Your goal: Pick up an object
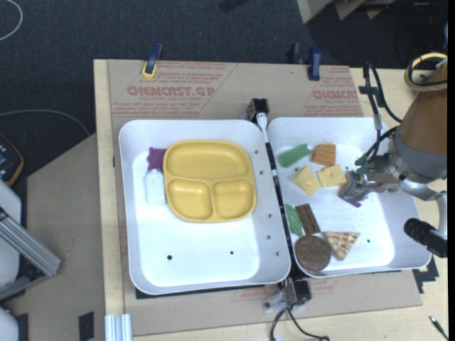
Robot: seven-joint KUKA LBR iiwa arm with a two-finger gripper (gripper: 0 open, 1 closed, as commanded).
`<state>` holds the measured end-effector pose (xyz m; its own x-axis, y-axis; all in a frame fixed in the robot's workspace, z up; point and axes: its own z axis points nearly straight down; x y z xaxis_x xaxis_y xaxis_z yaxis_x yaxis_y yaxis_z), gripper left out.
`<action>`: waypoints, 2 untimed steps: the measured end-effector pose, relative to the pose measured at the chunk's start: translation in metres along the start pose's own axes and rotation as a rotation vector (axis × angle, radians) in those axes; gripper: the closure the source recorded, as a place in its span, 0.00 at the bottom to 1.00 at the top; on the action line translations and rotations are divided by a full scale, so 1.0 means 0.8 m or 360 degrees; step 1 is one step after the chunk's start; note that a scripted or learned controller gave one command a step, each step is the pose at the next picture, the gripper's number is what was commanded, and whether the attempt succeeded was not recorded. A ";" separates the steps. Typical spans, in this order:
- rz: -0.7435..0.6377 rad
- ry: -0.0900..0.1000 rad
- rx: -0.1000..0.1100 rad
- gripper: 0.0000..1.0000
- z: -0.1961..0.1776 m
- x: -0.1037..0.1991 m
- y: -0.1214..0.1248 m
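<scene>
The gripper point(353, 190), jaw state impossible to tell, hangs low in the right bin point(398, 258); the yellow cheese block point(331, 176) lies just to its upper left.

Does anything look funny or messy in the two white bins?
Yes, a little. The yellow divided plate in the left bin sits partly on a purple and white bottle, hiding its right side. In the right bin, the toy food lies scattered, and a green piece rests against the middle wall.
</scene>
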<state>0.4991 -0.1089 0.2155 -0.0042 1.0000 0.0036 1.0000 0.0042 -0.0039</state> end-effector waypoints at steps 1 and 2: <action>-0.0002 -0.0001 -0.0002 1.00 -0.021 0.066 -0.016; 0.0002 -0.0002 0.0001 1.00 -0.012 0.106 -0.031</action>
<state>0.4737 -0.0241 0.2255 -0.0031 1.0000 0.0024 1.0000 0.0032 -0.0045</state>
